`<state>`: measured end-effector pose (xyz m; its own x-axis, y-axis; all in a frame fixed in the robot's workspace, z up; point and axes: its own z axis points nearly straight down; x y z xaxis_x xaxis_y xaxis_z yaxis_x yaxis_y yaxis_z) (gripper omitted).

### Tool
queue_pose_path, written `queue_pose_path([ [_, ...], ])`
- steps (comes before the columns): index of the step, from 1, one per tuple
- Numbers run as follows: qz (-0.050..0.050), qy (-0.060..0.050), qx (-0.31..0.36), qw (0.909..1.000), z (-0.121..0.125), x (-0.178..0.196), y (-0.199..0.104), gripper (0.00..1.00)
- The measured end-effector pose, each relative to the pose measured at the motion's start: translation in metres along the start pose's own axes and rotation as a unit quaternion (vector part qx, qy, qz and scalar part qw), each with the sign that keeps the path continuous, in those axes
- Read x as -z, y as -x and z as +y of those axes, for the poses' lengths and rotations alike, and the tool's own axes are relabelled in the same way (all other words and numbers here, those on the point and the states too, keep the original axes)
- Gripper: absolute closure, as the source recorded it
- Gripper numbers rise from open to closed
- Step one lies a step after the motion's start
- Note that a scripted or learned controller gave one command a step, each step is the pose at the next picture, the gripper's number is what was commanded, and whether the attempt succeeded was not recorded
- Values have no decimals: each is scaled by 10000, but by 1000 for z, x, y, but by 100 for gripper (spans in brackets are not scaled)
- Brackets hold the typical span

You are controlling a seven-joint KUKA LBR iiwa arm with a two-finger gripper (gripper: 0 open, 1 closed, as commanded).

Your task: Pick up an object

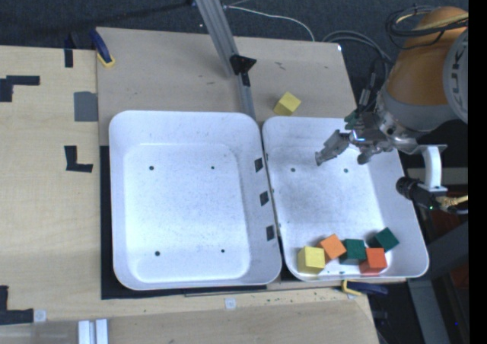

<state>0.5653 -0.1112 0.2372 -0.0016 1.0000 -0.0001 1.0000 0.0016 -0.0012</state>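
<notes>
Now my gripper (332, 154) hangs over the upper part of the right bin (319, 205), jaws spread apart and pinching nothing. The blocks I could take are bunched at the bin's near edge, well apart from me: a yellow block (310, 259), an orange block (332, 246), a green block (354, 250), a red-orange block (375, 259) and a dark green block (386, 239), packed close. A yellow cube (288, 103) lies outside on the bench. Crowding may leave my jaws little room, I judge.
</notes>
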Motion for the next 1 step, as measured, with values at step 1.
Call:
queue_pose_path([
  [1,1,-4,7,10000,0,10,0,100],
])
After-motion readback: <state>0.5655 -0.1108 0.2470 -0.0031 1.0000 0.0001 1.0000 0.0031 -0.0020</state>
